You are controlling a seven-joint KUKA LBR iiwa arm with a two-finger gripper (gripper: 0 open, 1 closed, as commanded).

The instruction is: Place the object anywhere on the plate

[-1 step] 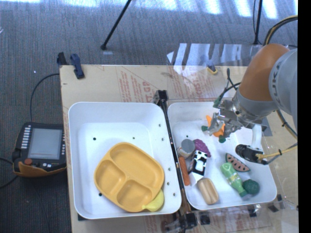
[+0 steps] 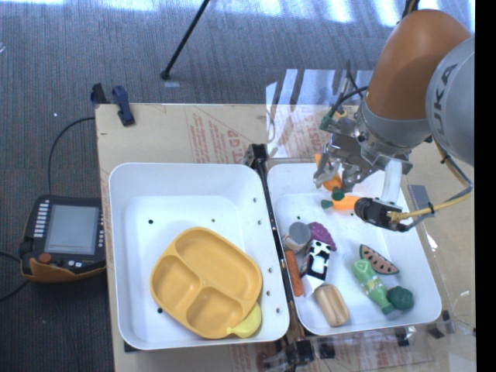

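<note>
A yellow three-compartment plate [image 2: 205, 281] lies in the left bin [image 2: 132, 200], towards its front. My gripper [image 2: 335, 178] hangs low over the far left part of the right bin [image 2: 422, 262]. An orange toy piece [image 2: 333, 183] shows right at the gripper's tip. Whether it is gripped or merely lies beneath, I cannot tell. Just in front of it lies an orange carrot [image 2: 347, 202] with green leaves.
The right bin also holds a grey cup [image 2: 298, 235], a purple toy [image 2: 322, 233], a black-and-white carton [image 2: 316, 258], a thin carrot [image 2: 293, 273], a bun [image 2: 332, 304], a green bottle [image 2: 370, 281], a watermelon slice [image 2: 377, 260] and broccoli [image 2: 399, 299]. A yellow banana [image 2: 248, 322] peeks from under the plate.
</note>
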